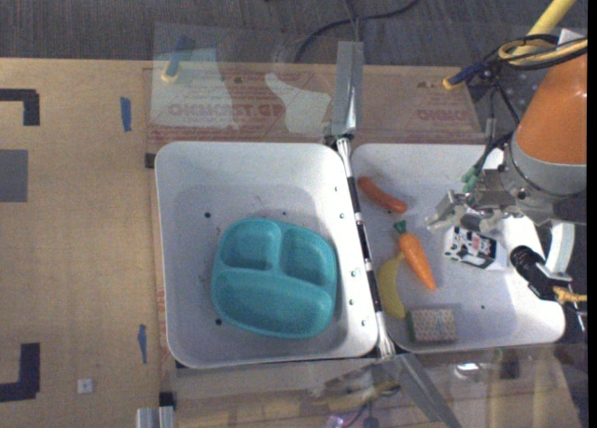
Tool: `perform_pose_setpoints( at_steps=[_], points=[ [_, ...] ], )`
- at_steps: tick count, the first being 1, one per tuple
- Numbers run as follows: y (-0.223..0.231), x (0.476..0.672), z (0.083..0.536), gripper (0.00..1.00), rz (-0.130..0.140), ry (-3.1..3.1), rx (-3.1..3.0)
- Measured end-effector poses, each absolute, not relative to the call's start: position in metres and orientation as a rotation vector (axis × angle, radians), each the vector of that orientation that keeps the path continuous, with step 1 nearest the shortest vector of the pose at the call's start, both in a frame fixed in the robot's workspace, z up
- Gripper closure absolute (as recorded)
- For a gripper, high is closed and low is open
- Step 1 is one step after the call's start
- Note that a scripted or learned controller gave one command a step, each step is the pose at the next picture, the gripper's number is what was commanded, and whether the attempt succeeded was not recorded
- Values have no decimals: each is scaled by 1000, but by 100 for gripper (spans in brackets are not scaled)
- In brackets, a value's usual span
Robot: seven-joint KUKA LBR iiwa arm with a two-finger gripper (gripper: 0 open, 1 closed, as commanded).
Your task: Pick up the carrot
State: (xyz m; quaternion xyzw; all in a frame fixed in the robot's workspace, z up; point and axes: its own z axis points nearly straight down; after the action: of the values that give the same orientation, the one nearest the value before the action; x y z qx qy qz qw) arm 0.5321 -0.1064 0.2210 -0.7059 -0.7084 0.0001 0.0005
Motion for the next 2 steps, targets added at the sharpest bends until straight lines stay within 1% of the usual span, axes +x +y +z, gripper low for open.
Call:
perform_pose_setpoints(
  at_steps=[1, 2],
  points=[
    [-98, 512, 98, 0, -4, -2614, -1751],
    [-99, 512, 107, 100, -6, -2612, -1756]
  ],
)
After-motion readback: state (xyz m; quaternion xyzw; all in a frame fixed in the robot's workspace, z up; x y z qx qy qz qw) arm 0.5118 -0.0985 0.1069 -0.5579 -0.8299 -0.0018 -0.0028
